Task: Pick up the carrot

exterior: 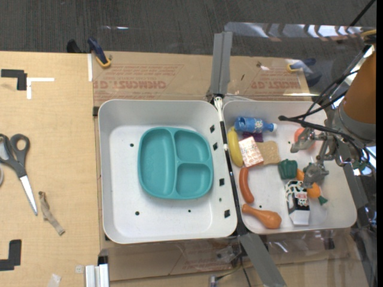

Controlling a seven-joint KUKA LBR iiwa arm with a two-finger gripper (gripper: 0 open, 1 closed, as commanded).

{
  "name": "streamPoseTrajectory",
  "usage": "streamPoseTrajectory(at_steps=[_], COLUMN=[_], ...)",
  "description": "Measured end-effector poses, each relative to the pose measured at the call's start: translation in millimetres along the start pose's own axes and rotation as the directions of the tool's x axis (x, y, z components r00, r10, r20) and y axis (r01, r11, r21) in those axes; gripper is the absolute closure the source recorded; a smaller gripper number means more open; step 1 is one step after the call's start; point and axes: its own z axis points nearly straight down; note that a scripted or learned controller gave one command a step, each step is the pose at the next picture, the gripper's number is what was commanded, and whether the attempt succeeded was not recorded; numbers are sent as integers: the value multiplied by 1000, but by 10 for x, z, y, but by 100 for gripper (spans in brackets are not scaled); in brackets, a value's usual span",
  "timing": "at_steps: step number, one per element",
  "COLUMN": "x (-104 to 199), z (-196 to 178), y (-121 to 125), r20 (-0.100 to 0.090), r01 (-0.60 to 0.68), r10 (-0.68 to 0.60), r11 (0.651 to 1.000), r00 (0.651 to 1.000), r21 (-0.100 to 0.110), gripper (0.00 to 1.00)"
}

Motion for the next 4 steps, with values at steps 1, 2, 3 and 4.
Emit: streamPoseTrajectory(at_steps=[1,2,3,4], x=[109,-294,276,206], z=[859,923,914,759], y=[-320,-267,-681,-674], r20=[21,15,29,49], r01=[16,-1,49,54], r10=[-16,1,-49,-55], r11=[1000,1000,999,998], r00=[1000,1000,998,997], r21=[5,6,10,17], gripper=[0,0,0,100])
